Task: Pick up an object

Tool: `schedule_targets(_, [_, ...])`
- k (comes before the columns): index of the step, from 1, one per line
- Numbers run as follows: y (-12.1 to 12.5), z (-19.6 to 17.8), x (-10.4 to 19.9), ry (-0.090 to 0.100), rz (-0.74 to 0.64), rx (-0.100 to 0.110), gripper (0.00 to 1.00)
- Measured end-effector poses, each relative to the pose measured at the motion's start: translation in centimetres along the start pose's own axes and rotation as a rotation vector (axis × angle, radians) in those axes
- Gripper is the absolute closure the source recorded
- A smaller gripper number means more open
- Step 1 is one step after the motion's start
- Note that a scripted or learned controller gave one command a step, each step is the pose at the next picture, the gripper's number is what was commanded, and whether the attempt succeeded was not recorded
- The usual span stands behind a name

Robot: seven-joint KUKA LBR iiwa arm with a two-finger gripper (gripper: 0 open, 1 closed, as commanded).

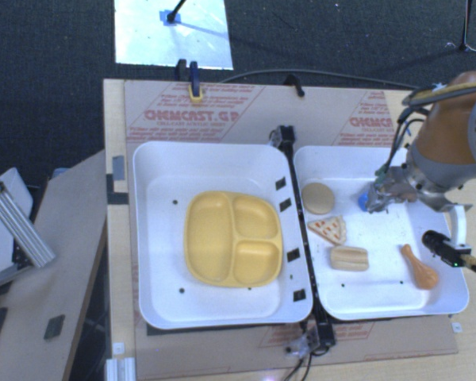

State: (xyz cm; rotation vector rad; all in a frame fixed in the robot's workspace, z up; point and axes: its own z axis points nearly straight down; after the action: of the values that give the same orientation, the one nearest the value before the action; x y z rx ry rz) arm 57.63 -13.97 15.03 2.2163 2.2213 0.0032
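So far nothing is lifted: my claw (378,199), whose state I cannot tell, sits low in the right white bin (357,306) beside a small blue object (366,203).

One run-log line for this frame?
gripper: low in right bin, near back wall | grasp: unclear | right bin items: round cookie, pizza slice, bread roll, drumstick | left bin: yellow tray
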Motion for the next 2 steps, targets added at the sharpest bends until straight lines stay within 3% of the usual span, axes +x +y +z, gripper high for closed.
schedule_targets(1, [0.1,-6.3,-0.7,-0.001,-0.001,-0.004,1.00])
schedule_targets(2, [0.2,-8.0,-0.7,0.000,-0.001,0.000,1.00])
